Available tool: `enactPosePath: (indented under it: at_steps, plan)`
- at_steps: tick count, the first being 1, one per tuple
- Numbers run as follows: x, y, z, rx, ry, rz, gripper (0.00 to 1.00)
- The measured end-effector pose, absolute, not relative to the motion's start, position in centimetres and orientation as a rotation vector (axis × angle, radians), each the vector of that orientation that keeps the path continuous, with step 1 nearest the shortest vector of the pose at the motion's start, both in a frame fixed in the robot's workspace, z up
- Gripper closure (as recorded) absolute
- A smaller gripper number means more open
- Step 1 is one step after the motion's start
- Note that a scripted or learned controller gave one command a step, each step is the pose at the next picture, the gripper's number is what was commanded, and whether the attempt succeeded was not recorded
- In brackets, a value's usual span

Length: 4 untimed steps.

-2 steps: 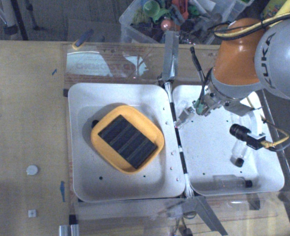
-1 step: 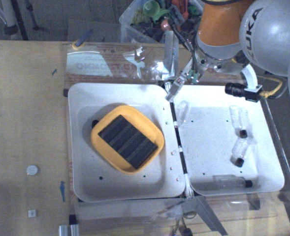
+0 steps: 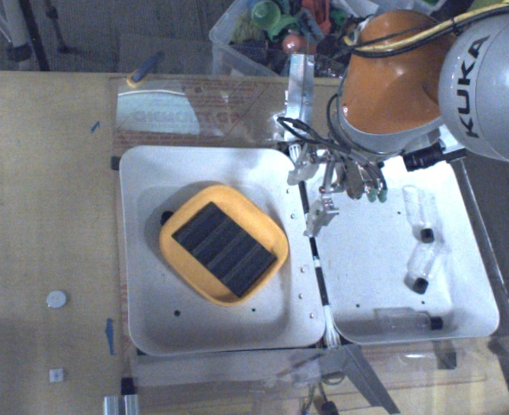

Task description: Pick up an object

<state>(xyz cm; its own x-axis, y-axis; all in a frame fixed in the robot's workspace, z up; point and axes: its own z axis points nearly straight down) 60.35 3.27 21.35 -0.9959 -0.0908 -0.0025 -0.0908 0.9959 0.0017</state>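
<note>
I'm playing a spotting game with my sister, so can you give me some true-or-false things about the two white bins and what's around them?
1. A yellow pad with a black ribbed top lies in the left bin. True.
2. The right bin holds a red ball. False: it holds clear tubes with black caps.
3. The arm is blue all over. False: it is grey with an orange band.
4. A tub of colourful things stands beyond the bins. True.
5. A small round disc lies on the bench, outside the bins. True.
</note>
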Motion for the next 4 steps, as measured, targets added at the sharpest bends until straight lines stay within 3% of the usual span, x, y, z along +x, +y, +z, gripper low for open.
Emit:
enactPosePath:
  at_steps: [1,2,3,4]
  plan:
    - [55.9,12.4,12.6,0.632,3.075,0.003,0.00]
    - [48.7,9.0,18.5,0.212,3.134,0.002,0.00]
    - [48.9,9.0,19.6,0.216,3.128,0.006,1.00]
    - [49.7,4.8,25.7,0.634,3.070,0.003,1.00]
